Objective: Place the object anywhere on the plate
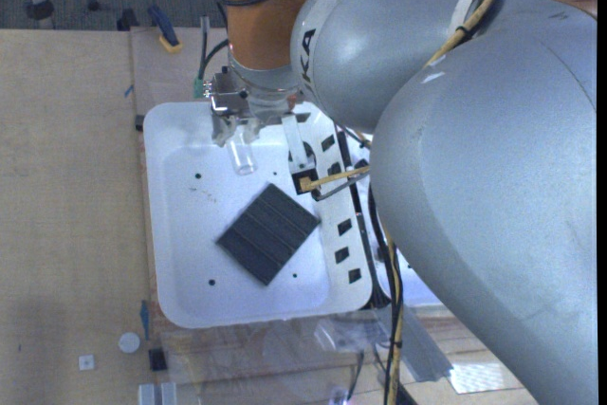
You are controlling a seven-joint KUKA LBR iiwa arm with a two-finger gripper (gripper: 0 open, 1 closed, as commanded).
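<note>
a: starting at the left, what's in hand?

b: the white bin (180,232) lies on the bench, and a dark ribbed square plate (268,233) sits flat in it, turned cornerwise, a little right of the bin's middle. nothing rests on the plate.

a: and the object to be placed?

b: hard to make out. the gripper (239,145) hangs over the bin's far side, up and slightly left of the plate, well apart from it. a pale translucent finger (243,156) points down toward the bin floor. whether anything sits between the fingers i cannot tell, nor whether they are spread or pressed together.

a: so which step?

b: i'd judge the carry or approach stage: the placing is not yet done. the next move calls for the gripper to travel toward the near right until it is over the plate, come down low, and let go only if it truly has something.

a: any writing?

b: further right, black letters on the grey arm (455,166), partly hidden; they look like "ka", likely the end of the maker's name.
</note>
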